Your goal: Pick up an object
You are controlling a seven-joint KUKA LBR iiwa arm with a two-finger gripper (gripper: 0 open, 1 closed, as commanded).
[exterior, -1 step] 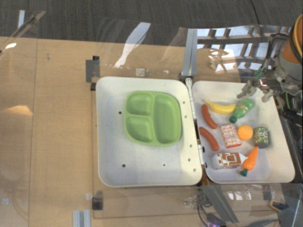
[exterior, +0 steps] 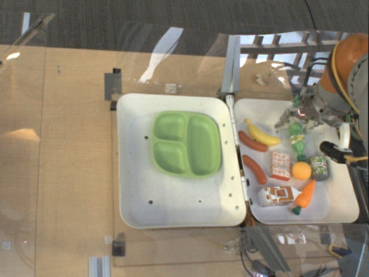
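Hovering over the far side of the right bin (exterior: 346, 215), the gripper (exterior: 300, 115) is sitting just above the top of the green bottle (exterior: 297, 142). Whether it is open or closed is too blurry to tell, and nothing looks caught in it.

The green bottle is the closest toy, so it looks like the best one to grab. To do it well, the arm should be coming straight down and squeezing the bottle across its thin sides.

Other toys are crowding around the bottle. A yellow banana (exterior: 262, 134) is lying to its left, with two red sausages (exterior: 253, 154) past that. A little snack box (exterior: 281, 164) and an orange ball (exterior: 301, 171) are lying just on the near side of the bottle, so they might get bumped. A carrot (exterior: 305, 195) and a small carton (exterior: 278, 195) are lying nearer still. A green plate (exterior: 187, 143) is sitting far to the left, in the left bin (exterior: 132, 201).
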